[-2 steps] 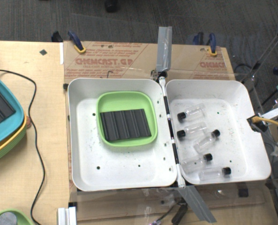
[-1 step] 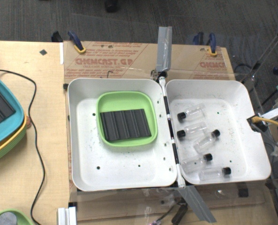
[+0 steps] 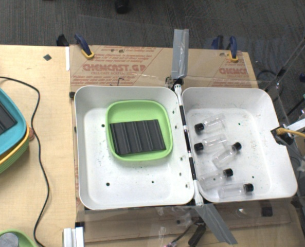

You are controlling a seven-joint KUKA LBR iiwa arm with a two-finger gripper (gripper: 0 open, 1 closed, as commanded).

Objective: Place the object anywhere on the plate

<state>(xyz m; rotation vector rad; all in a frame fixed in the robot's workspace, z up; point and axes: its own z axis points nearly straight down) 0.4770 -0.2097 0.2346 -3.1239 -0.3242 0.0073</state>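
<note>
At the left, the shallow white left bin [image 3: 95, 179] holds a green square plastic plate [image 3: 140, 107] with a dark ribbed mat [image 3: 137, 137] lying on it. Across the divider, the white right bin [image 3: 268, 143] holds five clear plastic vials with black caps [image 3: 210, 143], scattered and mostly slantwise. Any of them lies right of the plate, so the carry runs leftward. Whether the gripper is open or closed, I cannot tell.

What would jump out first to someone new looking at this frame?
Probably the bright green plate in the left bin, with a dark ribbed insert lying on it. Next, the clear vials with black caps scattered across the right bin, none of them on the plate.
</note>
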